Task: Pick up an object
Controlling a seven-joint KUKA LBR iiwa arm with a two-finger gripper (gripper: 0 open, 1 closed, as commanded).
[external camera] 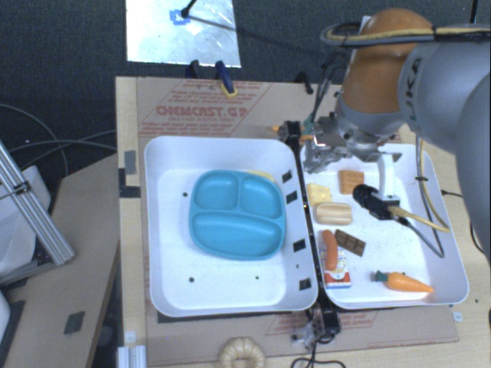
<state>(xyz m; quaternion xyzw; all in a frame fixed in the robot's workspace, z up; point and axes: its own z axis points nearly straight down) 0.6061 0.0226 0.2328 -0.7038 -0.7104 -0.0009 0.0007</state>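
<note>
The carrot point(406, 283) lies nearest, in the right bin point(453, 278); it looks light, rigid and smooth, so grasp across its thick middle. Farther back lie the chocolate bar point(350, 242) and cracker point(350, 180). The gripper point(326, 158) hangs beyond; closure cannot be determined.

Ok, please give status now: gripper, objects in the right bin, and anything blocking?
Gripper low at right bin far left corner, nothing seen held. Cracker, bun, carrot lie loose. Black cable crosses the bin.

Toy carrot point(404, 282), hot dog point(330, 249), bun point(334, 213) lying in right bin point(453, 271).
</note>
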